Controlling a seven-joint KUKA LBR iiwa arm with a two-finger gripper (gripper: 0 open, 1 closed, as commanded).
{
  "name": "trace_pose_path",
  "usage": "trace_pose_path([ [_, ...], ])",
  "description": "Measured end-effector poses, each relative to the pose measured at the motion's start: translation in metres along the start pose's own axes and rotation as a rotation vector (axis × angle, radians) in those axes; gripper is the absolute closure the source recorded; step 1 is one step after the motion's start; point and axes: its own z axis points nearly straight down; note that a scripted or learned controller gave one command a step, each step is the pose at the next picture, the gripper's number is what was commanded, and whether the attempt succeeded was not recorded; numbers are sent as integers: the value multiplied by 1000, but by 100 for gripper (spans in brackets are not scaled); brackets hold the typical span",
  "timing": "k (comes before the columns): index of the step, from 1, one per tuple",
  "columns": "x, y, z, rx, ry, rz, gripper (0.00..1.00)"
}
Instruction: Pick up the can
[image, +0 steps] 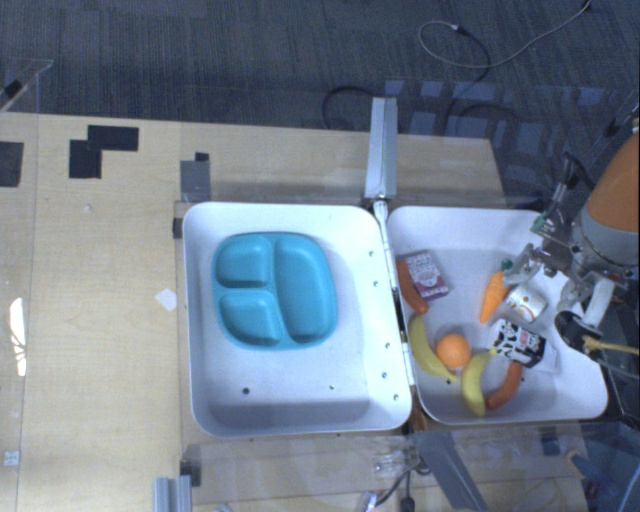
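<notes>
The can (525, 303) is found in the right bin (590, 405), toward its right side, tipped over w/ its open silvery end facing roughly down-left, so its long axis runs diagonally toward the upper right. The gripper (548, 262) is seen just above and slightly right of it in the camera view, practically touching. Can't be told whether anything is pinched, or how wide it's set, bc the metal bits overlap the can.

Crowding is the main issue imo. An orange carrot (493, 295) is pressed right against the can's left side, and a black-and-white carton (518, 344) is lying just below it. Further left: an orange (453, 351), two bananas (432, 350), a red packet (424, 275). The left bin (200, 400) w/ the blue tray (275, 290) is well apart, not in the way.
</notes>
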Motion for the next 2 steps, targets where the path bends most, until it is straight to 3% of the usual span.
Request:
trace_pose_path([
  [1,-27,-48,-8,-1,1,88,0],
  [2,17,-58,-5,-2,2,229,0],
])
